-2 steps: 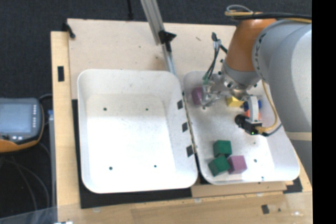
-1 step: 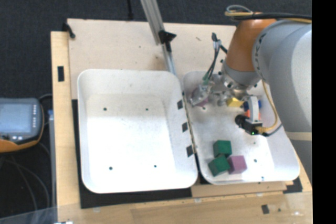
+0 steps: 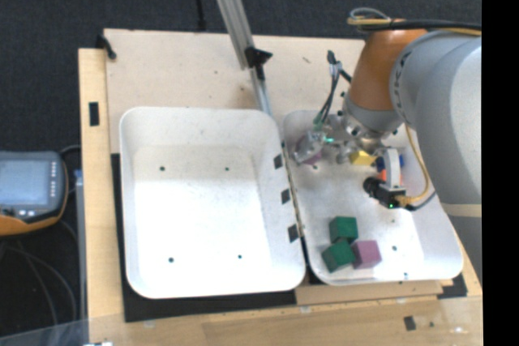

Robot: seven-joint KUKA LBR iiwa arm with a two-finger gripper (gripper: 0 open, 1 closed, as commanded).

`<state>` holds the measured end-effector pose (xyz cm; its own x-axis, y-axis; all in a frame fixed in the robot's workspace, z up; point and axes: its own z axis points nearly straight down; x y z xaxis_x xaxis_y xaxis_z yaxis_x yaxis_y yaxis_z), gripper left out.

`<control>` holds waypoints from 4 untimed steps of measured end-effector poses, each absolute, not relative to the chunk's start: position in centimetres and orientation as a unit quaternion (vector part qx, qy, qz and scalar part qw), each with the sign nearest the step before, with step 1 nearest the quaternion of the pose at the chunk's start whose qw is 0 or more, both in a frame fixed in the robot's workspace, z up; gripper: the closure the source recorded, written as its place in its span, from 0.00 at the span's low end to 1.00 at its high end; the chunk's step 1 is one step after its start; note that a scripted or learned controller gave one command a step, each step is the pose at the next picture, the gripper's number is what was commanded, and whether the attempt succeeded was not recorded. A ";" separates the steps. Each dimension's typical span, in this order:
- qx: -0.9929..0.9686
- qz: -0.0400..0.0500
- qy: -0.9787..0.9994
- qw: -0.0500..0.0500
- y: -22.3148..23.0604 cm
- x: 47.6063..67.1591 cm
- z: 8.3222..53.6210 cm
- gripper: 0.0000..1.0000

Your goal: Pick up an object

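A grey arm with an orange band (image 3: 381, 77) reaches in from three o'clock over the right shallow white plastic bin (image 3: 422, 251). Its two-finger gripper (image 3: 312, 148) hangs low at that bin's ten o'clock corner. Toward six o'clock lie two dark green cubes (image 3: 343, 228) (image 3: 337, 256), touching, and a small purple cube (image 3: 366, 254) against the lower one. The left shallow white bin (image 3: 203, 121) sits alongside at nine o'clock.

Three blocks (image 3: 347, 242) clustered, right bin (image 3: 430, 255)

Three blocks (image 3: 349, 243) lie touching in the right bin's (image 3: 422, 255) near part, beside the left bin (image 3: 203, 198)
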<state>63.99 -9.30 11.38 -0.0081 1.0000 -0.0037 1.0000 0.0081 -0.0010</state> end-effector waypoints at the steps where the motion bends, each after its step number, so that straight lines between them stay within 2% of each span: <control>1: 0.703 -0.001 0.711 0.003 -9.5 64.1 12.5 1.00; 2: 0.703 -0.002 0.711 0.003 -9.5 64.0 12.4 0.00; 3: 0.703 -0.002 0.711 0.003 -9.5 64.0 12.5 0.00; 4: 0.706 0.002 0.709 0.003 -14.2 67.4 10.5 0.00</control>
<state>67.45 -14.23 10.54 -0.0041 1.0000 -0.0015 1.0000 0.0041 0.0067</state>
